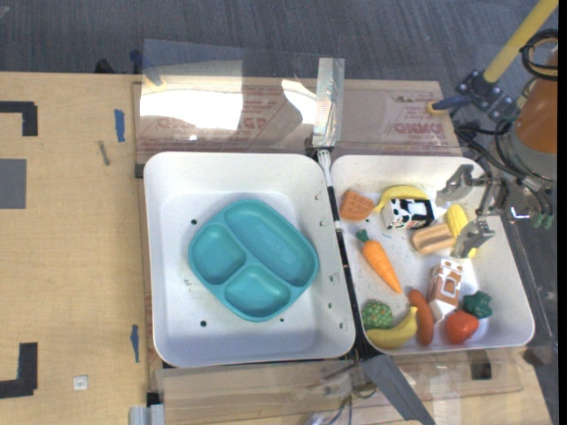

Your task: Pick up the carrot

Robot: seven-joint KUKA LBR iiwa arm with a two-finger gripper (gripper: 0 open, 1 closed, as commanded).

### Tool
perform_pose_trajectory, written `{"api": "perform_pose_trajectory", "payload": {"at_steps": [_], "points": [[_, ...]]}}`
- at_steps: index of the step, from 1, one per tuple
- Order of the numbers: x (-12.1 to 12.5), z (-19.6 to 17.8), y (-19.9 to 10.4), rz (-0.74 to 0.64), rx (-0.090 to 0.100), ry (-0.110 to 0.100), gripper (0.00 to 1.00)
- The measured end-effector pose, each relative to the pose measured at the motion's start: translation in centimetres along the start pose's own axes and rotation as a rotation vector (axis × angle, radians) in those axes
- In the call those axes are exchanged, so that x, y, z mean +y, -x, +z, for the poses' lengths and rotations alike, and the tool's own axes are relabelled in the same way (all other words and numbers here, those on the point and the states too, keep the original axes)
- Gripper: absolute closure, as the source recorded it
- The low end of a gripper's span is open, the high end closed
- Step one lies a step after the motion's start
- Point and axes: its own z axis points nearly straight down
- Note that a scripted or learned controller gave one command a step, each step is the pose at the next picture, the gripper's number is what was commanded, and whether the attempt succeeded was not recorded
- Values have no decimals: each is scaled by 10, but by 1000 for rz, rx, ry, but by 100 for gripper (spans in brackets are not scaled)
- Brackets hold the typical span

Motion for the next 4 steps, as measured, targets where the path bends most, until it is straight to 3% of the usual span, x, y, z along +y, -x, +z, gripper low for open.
{"api": "perform_pose_trajectory", "payload": {"at_steps": [1,2,3,4], "points": [[44,105,11,36,-12,-3,0],[61,122,-12,180,-2,-1,0],[71,122,-31,324,-5,0,0],[65,123,-8,16,-6,2,0]]}}
